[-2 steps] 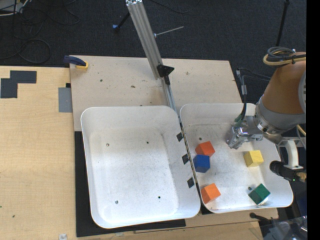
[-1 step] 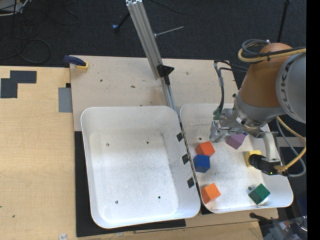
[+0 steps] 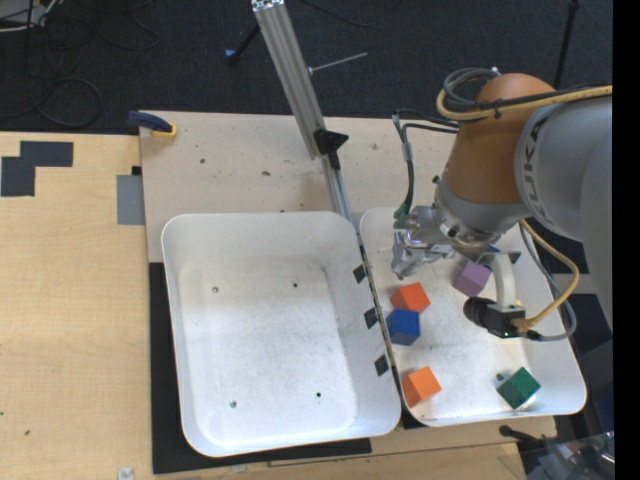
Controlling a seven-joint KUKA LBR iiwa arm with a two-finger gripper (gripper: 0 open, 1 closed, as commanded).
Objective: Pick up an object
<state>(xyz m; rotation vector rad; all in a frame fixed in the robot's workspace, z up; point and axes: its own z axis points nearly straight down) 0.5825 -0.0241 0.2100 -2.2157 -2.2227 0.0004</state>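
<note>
The camera view looks down at a slant on a light wooden desk (image 3: 70, 298) carrying two shallow white bins side by side. The left bin (image 3: 190, 243) is the larger in the picture; its floor is bare white with a few dark specks. The right bin (image 3: 565, 393) holds all the loose blocks. An orange block (image 3: 410, 297) lies near the bin's left wall, and a blue block (image 3: 403, 326) sits just below it, touching or nearly touching it. A second orange block (image 3: 422, 384) lies further toward the near edge, apart from those two. A green block (image 3: 519, 388) rests in the near right corner, well apart from the others. A purple block (image 3: 472, 277) lies in the upper middle of the bin, just beside the arm's wrist.

The grey arm (image 3: 560, 168) with its orange band comes in from the right, over the right bin. The gripper (image 3: 412, 253) hangs above the far left part of that bin, just above the upper orange block. Its fingers are a tangle of grey metal at this angle; I cannot tell how far apart they stand, and no block shows between them.

A slanted aluminium rail (image 3: 292, 68) rises from behind the bins.
</note>
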